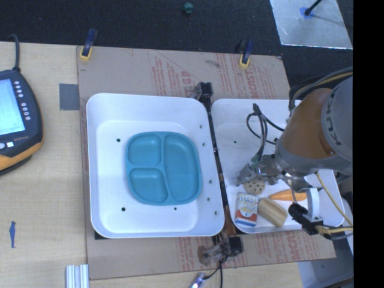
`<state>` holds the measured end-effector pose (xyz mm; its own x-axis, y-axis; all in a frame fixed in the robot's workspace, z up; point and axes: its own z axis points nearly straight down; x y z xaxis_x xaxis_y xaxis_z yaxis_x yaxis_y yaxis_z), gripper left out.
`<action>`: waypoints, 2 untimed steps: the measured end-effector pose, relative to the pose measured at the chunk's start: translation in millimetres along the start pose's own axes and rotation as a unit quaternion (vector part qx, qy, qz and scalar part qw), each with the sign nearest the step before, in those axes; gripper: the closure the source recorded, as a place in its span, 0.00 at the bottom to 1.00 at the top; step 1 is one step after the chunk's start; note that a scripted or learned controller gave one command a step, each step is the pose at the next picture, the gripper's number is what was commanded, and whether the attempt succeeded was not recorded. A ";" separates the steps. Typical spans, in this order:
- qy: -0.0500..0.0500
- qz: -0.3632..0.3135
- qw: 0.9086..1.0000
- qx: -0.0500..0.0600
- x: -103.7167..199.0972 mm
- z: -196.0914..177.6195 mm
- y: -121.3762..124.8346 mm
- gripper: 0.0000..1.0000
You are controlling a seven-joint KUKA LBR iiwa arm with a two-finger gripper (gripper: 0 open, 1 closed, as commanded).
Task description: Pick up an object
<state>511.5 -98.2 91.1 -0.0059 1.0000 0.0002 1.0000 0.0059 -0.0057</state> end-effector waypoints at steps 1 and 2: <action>-0.001 -0.001 1.000 -0.001 -1.3 -11.3 0.8 1.00; -0.001 -0.001 1.000 0.000 -1.3 -11.3 0.7 0.00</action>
